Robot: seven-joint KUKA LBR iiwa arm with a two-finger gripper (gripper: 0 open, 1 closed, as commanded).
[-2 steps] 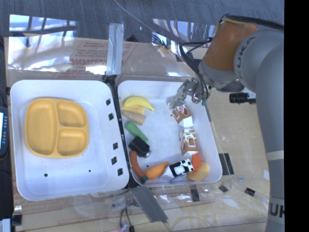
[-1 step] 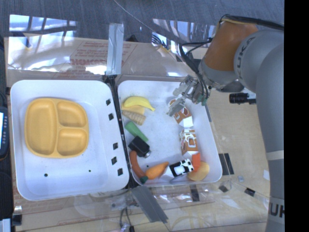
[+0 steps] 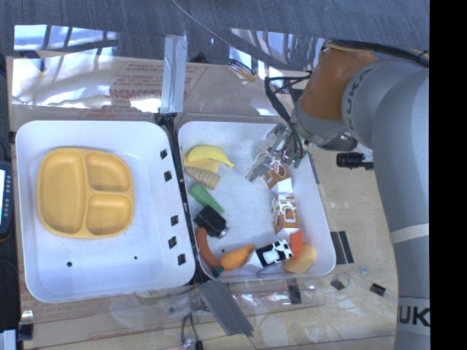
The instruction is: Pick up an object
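While my pincer (image 3: 268,160) hovers over the orange-and-white printed carton (image 3: 277,172), grip state unclear; next, descend and close.

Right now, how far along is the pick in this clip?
Done: the arm has reached into the right bin; the gripper sits low by a small orange-and-white carton. In hand: nothing visibly lifted. Left: securing an object and raising it. The banana, carrot and cow toy lie untouched.

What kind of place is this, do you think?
Probably a robotics lab test bench, not a kitchen: a robot arm reaches over two taped-down white bins, one holding a yellow divided plate, the other toy food like a banana and carrot.
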